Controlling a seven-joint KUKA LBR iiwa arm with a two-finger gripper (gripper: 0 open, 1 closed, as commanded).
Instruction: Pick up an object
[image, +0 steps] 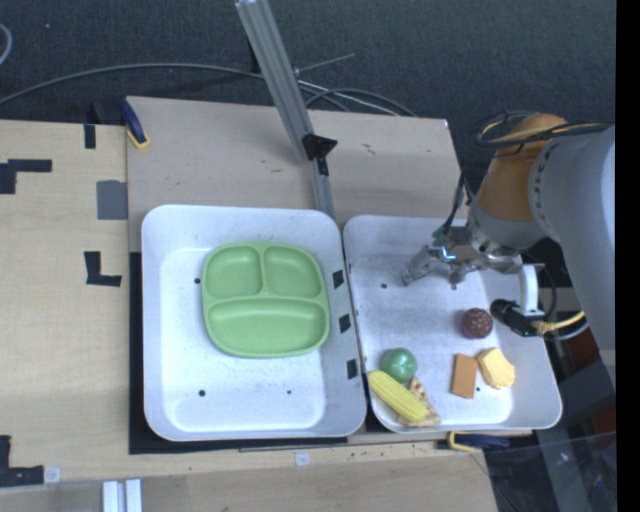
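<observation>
1. Toward the near right part of the right bin (385, 240) sit your candidates: a dark red ball (477, 322), an orange block (464, 376), a yellow piece (496, 368), a green ball (399, 363) and an ear of corn (401, 397) at the near edge.
2. Judge the dark red ball as your likeliest pick. It looks like small toy food, so probably light and fairly stiff, but round and apt to roll or squirt out of a pinch. Close across its middle, from directly above.
3. It stands apart from its neighbours, with bare bin floor around it, so you have room for the fingers on both sides.
4. The orange block and yellow piece lie just beside each other; a grasp there risks nudging both.
5. Your gripper (432, 268) is above the far part of the same bin, its fingers spread and pinching nothing, angled leftward.
6. The dark red ball lies near it, toward the bin's near right side, not touching.
7. Left of all this, the left bin (165, 300) carries a green divided plate (266, 299).
</observation>
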